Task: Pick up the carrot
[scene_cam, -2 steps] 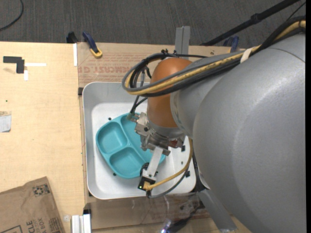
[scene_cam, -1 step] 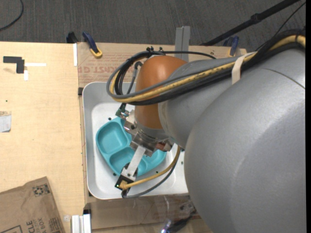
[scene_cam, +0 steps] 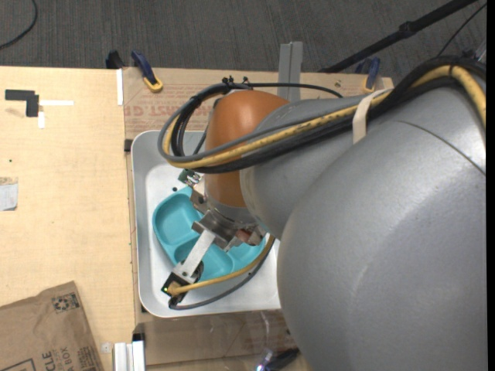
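White bin (scene_cam: 144, 207) holds a teal dish (scene_cam: 172, 224) under the arm; end effector's state cannot be told.

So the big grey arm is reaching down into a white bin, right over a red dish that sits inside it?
Not quite: the dish is teal, not red. The camera view shows it lying in the white bin, with the grey arm reaching down over it as you said.

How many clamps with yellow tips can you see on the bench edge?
2. One clamp sits at the top edge of the bench, left of the arm. The other clamp sits at the same edge further right, above the arm. The arm may hide more.
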Robot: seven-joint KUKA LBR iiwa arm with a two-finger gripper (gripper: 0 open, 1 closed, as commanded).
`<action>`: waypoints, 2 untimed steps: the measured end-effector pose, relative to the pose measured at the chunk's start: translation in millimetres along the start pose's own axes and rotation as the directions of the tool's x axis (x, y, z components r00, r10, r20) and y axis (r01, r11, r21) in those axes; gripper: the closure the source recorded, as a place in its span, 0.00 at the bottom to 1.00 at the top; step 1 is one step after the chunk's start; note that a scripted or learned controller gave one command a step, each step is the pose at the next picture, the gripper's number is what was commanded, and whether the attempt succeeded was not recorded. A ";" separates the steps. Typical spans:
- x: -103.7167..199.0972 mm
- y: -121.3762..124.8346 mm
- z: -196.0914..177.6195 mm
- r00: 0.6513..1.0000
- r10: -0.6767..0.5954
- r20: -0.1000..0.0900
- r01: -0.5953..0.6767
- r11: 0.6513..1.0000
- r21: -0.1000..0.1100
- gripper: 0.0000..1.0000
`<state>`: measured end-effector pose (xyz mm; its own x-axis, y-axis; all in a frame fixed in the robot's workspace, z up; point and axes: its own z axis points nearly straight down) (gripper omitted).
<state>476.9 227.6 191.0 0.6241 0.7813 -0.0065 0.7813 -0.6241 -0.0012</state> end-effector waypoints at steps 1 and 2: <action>2.1 1.0 96.4 0.949 -0.315 -0.007 0.315 0.949 -0.003 1.00; 2.0 2.1 -28.4 0.931 -0.364 -0.001 0.364 0.931 -0.001 1.00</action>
<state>479.9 228.0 219.4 0.2969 0.9549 -0.0050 0.9549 -0.2969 -0.0024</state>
